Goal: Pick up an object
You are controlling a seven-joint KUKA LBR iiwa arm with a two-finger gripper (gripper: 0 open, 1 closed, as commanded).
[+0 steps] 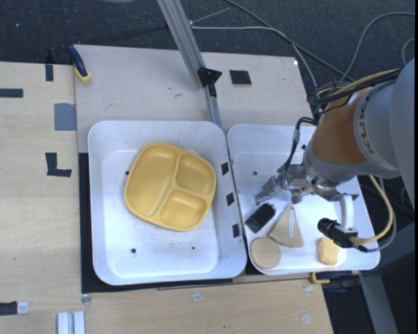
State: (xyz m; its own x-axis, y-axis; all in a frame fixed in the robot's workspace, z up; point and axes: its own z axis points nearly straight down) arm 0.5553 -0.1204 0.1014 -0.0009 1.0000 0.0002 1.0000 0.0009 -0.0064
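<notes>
Camera view, pale tan wedge (pixel 289 228), upright

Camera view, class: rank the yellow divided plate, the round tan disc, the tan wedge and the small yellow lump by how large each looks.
1. Yellow divided plate, by far the largest.
2. Round tan disc and tan wedge: these look about alike, so no ranking between them.
3. Small yellow lump, the smallest.

objects in two white bins, none lifted
yellow divided plate (pixel 171 186) flat in left bin; in the right bin: black block (pixel 260 218), tan wedge (pixel 288 229), tan round disc (pixel 266 253), small yellow lump (pixel 329 251).
</notes>
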